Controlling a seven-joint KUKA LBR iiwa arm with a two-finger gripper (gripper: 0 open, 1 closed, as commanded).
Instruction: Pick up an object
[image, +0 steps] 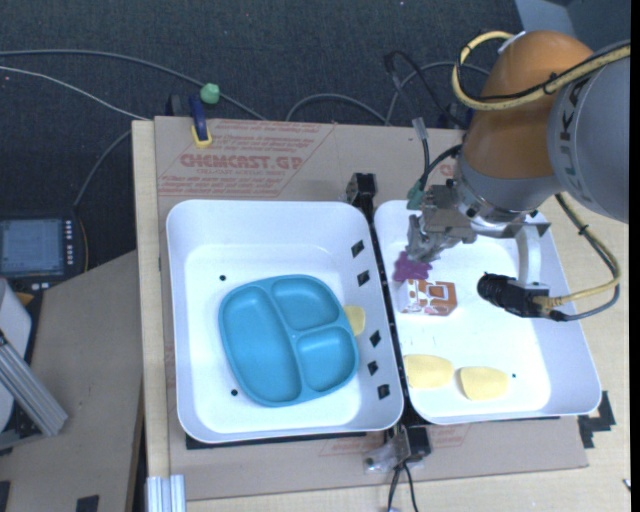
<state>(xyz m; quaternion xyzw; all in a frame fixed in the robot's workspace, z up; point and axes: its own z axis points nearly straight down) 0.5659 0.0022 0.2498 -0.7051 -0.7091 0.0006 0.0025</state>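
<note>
While the gripper (420, 252) hangs low in the right bin (560, 370), a purple scrap (410, 268) sits at its fingers; whether they pinch it I cannot tell. A clean lift wants them centred on that soft, crumpled piece, clear of the flat printed packet (430, 297) touching it. Two smooth yellow lumps (455, 376) lie nearer the front wall; a glossy blue divided tray (288, 338) occupies the left bin (200, 300).

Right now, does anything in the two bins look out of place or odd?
Yes, slightly. A small yellow piece in the left bin is partly tucked under the blue divided tray, beside its right edge.
</note>
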